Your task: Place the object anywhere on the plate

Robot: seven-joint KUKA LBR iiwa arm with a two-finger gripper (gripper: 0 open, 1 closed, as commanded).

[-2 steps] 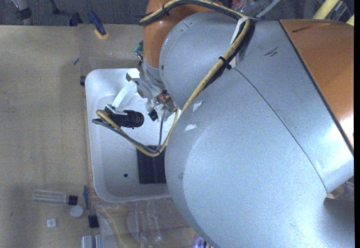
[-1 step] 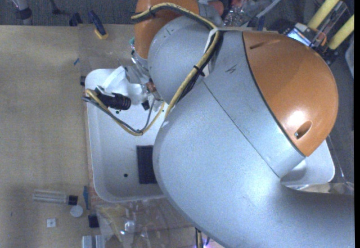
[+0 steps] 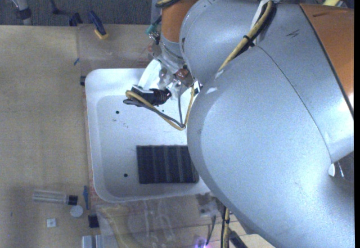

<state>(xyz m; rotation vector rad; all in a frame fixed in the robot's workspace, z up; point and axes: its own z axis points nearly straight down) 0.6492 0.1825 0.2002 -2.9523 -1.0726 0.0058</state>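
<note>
To do this well, the arm would have needed to centre over the dark ribbed slab [image 3: 166, 163], likely the plate, lying flat at the white bin's [image 3: 106, 129] near side, before letting go. The gripper [image 3: 164, 79] hung over the bin's far edge. How open it was, or whether it carried anything, I couldn't tell.

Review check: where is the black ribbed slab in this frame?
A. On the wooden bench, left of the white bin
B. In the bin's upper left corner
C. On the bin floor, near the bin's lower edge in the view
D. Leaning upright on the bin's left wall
C: the black ribbed slab lies flat on the floor of the white bin, close to its lower edge, with its right end at the arm's outline.
</note>
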